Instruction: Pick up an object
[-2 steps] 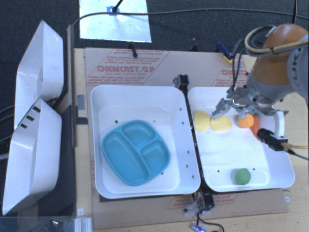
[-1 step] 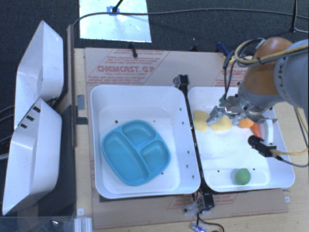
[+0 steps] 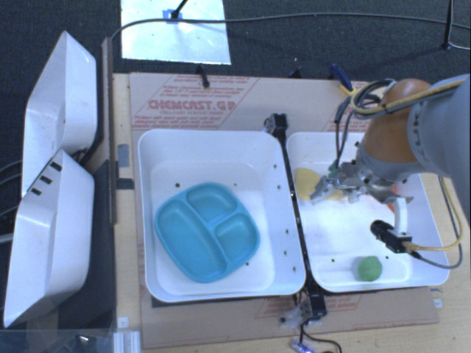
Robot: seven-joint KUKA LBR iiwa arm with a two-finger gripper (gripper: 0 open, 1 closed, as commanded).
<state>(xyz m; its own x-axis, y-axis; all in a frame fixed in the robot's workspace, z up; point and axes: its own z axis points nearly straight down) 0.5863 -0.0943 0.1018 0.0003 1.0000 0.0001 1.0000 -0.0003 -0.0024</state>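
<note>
Over the right bin (image 3: 423, 267), the arm (image 3: 412, 127) reaches leftward, wrist low.

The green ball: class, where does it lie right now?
In the camera view the green ball lies in the right-hand bin, near its front edge, apart from the yellow object at the bin's left side.

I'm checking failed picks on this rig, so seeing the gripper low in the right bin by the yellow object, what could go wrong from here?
1. The yellow object lies against the right bin's left wall; the gripper could strike that wall or close on only an edge and miss.
2. The object looks flat, so it may slip out on lifting.
3. The green ball sits loose near the front; a sweeping arm could roll it.
</note>
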